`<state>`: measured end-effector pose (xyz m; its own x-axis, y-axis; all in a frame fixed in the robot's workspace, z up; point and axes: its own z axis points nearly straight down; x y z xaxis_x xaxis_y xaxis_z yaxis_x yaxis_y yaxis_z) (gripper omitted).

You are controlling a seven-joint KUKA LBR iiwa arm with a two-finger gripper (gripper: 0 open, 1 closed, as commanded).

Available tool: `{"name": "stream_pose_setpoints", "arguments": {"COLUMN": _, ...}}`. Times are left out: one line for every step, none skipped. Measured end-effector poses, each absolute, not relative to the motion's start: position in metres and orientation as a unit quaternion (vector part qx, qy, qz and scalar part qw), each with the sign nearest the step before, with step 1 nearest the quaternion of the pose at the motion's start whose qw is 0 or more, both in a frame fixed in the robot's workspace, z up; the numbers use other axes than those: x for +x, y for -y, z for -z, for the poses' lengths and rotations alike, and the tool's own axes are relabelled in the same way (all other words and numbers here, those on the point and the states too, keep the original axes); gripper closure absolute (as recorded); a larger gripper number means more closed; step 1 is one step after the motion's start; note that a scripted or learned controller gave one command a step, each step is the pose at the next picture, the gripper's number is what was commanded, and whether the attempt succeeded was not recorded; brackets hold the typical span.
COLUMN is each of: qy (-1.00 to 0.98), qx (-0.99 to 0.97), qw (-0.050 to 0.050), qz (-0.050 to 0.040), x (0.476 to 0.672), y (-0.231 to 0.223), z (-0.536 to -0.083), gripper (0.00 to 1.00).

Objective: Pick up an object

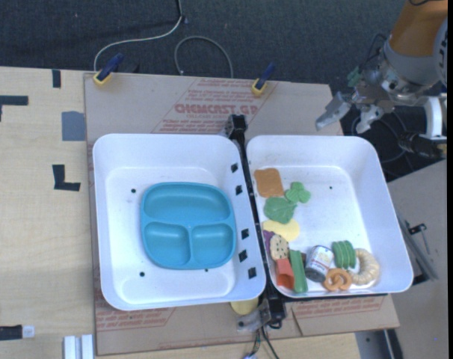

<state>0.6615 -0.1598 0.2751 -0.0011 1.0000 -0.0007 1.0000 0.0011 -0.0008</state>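
Note:
The right bin (365, 163) holds several small toy food items: an orange-brown slab (268, 182), green leafy pieces (285, 204), a yellow piece (285, 230), a small tin can (318, 261), a green ribbed piece (344, 254), a pretzel (336, 280) and a pale ring (366, 266). My gripper (350, 117) hangs above the bench just beyond the right bin's far rim, well away from the items. Its two fingers (330, 117) stand apart, with nothing between them.
The left bin (111, 200) holds a blue divided plate (188, 224). Black clips run along the seam between the bins (244, 200). Blue and yellow clamps (107, 69) pin the cardboard at the back. A white cable (159, 36) loops behind.

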Motion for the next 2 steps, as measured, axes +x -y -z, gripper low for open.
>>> {"name": "stream_pose_setpoints", "arguments": {"qy": 0.706, "qx": -0.708, "qw": 0.008, "qz": -0.0045, "x": 0.549, "y": 0.131, "z": -0.191, "gripper": 0.00}}
{"name": "stream_pose_setpoints", "arguments": {"qy": 0.708, "qx": -0.706, "qw": -0.003, "qz": -0.0004, "x": 0.545, "y": 0.094, "z": -0.080, "gripper": 0.00}}
